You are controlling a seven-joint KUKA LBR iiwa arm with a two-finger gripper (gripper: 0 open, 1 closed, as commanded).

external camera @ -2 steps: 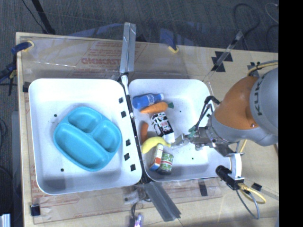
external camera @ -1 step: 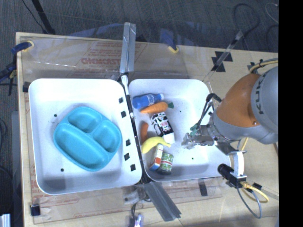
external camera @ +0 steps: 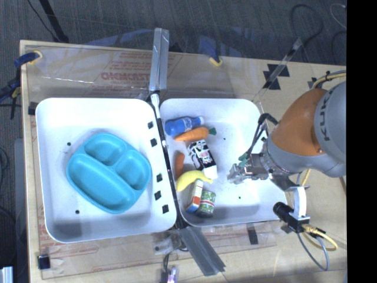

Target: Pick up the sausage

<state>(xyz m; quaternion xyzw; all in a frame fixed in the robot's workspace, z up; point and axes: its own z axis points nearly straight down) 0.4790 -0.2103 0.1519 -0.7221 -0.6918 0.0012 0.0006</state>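
A blue divided plate (external camera: 109, 171) lies mid left bin (external camera: 53, 122). The sausage (external camera: 179, 164) rests against the right bin's (external camera: 235, 108) left wall, beside a banana (external camera: 189, 179). Near the right wall hangs the gripper (external camera: 237, 174); its grip state cannot be told.

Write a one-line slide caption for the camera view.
Arm's tool over the right bin, apart from the sausage beside a banana; blue tray in left bin.
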